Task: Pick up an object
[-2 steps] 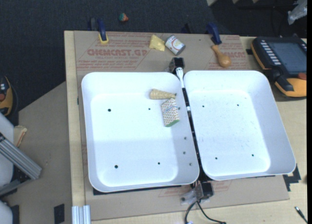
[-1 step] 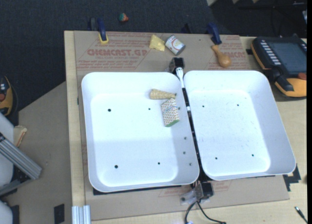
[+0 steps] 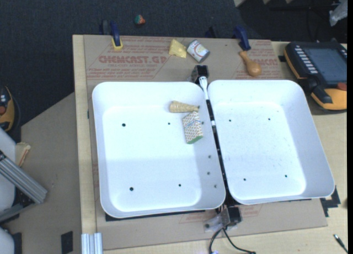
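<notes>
Two small objects lie in the left bin [image 3: 110,153], near its upper right. One is a tan cone-shaped piece [image 3: 182,106] lying on its side. Just below it sits a small patterned green and white packet [image 3: 192,127], close to the bin's right wall. The right bin [image 3: 309,137] stands beside it.
On the cardboard behind the bins lie a yellow wedge [image 3: 177,49], a small white and grey box [image 3: 198,51] and a wooden-handled tool [image 3: 250,63]. Blue clamps [image 3: 115,35] hold the board's back edge. A black and orange pendant [image 3: 321,69] rests at the far right.
</notes>
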Robot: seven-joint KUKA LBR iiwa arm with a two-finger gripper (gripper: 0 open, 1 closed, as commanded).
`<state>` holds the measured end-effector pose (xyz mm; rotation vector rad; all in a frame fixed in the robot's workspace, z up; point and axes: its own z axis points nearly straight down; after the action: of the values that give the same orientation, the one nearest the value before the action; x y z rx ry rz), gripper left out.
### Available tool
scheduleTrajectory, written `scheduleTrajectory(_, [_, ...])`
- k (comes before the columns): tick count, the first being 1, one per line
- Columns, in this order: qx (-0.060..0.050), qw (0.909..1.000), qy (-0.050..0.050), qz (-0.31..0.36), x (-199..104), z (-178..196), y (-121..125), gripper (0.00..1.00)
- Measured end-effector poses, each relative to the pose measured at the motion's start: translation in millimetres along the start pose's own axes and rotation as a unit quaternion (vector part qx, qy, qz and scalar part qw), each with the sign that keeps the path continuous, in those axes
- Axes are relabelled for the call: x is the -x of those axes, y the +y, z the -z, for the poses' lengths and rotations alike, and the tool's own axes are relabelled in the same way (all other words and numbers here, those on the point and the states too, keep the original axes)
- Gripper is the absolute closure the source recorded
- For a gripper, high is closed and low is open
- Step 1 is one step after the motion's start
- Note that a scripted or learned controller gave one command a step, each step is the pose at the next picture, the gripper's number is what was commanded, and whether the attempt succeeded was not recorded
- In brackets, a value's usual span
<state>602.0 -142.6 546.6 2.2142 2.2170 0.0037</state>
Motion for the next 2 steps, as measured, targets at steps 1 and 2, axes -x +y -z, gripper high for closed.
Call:
scheduleTrajectory(1, [0.003,1.0,-0.001,0.0,0.0,11.5,0.6,1.0])
scheduleTrajectory(2, [0.002,1.0,-0.001,0.0,0.0,11.0,0.6,0.0])
